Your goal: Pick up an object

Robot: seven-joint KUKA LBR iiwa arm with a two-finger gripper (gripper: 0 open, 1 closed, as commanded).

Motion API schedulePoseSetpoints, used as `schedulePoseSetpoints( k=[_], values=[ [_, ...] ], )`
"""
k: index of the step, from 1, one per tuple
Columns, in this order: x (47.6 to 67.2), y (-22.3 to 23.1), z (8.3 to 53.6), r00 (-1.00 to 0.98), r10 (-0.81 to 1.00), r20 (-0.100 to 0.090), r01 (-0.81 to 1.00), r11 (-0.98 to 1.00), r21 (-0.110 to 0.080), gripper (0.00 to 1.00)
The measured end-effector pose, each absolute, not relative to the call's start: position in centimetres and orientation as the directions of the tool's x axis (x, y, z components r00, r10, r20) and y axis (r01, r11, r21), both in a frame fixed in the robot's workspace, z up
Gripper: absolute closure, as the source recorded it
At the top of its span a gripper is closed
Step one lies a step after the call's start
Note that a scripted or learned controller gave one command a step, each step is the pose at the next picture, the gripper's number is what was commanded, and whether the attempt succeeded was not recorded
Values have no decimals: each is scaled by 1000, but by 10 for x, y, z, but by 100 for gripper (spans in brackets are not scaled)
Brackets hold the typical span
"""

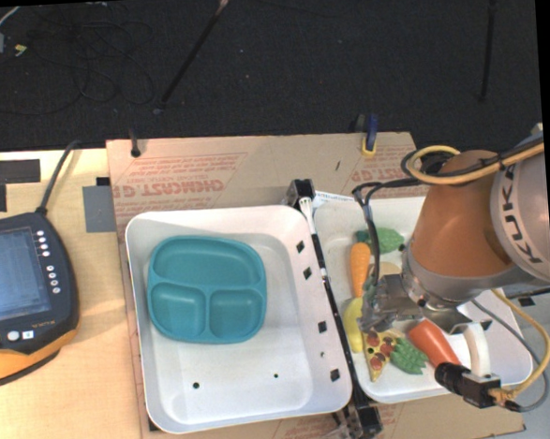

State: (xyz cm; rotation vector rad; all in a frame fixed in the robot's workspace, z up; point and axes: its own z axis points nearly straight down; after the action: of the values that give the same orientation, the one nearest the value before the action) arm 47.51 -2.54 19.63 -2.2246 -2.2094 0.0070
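My gripper (382,302) hangs low over the left part of the right bin (518,364), under the orange wrist band. Toy foods lie around it. An orange carrot (358,266) lies just to its upper left, and a green leafy piece (387,240) sits beyond that. A yellow piece (354,315) rests against the bin's left wall. In front of the gripper lie a pizza slice (378,353), a green piece (410,358) and a red-orange pepper (434,342). The arm hides the rest of this bin.
The left bin (231,395) holds a teal divided plate (206,289) in its back half. A white piece (478,348) lies right of the pepper. A control pendant (16,279) sits on the bench at far left.
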Motion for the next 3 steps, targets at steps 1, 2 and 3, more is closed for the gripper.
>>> schedulePoseSetpoints(
  k=[1, 2, 3],
  values=[
    [476, 29, 232, -5, 1000, 2, 1000, 5, 0, 100],
    [524, 55, 215, -1, 1000, 0, 1000, 1, -2, 100],
    [522, 54, 216, 1, 1000, 0, 1000, -1, -4, 0]
  ],
)
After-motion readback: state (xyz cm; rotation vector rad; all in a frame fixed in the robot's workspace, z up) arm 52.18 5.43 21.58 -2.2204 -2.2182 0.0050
